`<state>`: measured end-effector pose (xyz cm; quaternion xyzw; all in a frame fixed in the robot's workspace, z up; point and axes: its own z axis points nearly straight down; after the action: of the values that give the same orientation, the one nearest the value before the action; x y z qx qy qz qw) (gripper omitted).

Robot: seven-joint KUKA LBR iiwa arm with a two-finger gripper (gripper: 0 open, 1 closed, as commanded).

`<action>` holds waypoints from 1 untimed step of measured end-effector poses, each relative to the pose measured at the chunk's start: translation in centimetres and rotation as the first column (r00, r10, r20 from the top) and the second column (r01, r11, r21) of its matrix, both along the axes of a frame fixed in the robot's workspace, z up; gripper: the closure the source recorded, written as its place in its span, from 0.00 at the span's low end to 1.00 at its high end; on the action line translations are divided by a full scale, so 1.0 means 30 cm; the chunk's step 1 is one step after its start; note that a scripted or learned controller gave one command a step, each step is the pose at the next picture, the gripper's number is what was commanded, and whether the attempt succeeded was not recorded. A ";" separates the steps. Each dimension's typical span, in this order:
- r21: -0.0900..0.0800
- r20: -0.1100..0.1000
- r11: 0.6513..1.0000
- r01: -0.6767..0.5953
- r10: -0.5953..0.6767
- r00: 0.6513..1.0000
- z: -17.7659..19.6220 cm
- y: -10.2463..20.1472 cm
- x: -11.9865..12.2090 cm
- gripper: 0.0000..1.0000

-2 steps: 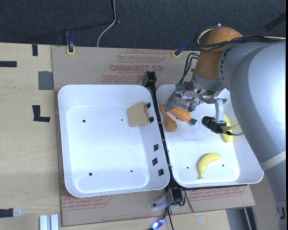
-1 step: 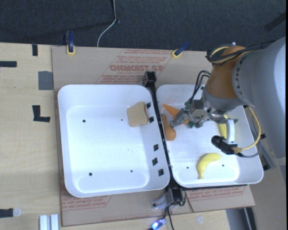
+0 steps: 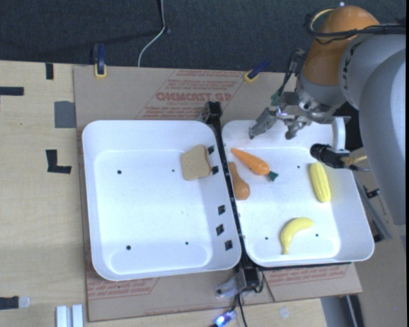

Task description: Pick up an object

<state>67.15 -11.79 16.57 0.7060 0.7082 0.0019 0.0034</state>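
My gripper (image 3: 277,128) hangs over the far edge of the right bin (image 3: 341,251), its two fingers spread apart with nothing between them. Below it in that bin lies an orange carrot (image 3: 251,162) with a green tip. A tan-orange pear-shaped piece (image 3: 238,182) rests against the bin's left wall. A yellow corn cob (image 3: 320,181) lies near the right side, and a yellow banana (image 3: 294,232) sits toward the front. The left bin (image 3: 123,251) holds a tan slice of bread (image 3: 196,163) near its far right corner.
Both bins sit on a cardboard sheet (image 3: 157,90) on the wooden bench. A black divider with clips (image 3: 223,203) runs between the bins. The grey arm with its orange band (image 3: 341,39) fills the upper right. A white cable (image 3: 153,39) trails at the back.
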 end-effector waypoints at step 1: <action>0.001 -0.012 1.000 0.003 -0.003 1.000 -0.271 0.049 -0.085 0.00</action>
<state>64.61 -10.33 8.45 0.7069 0.7073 -0.0020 -0.0012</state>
